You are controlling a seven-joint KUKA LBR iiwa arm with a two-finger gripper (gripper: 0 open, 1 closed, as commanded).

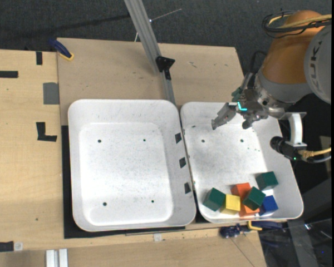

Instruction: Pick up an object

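Several small blocks lie clustered in the near corner of the right bin: a green block, a yellow block, an orange block, another green block, a blue block and a dark green block. My gripper hangs over the far part of the right bin, well away from the blocks. Its two fingers are spread apart with nothing between them.
The left bin sits beside the right one, sharing a raised rim. A grey metal pole slants across the bench behind the bins. Small blue and yellow items lie at the bench's near edge and far left.
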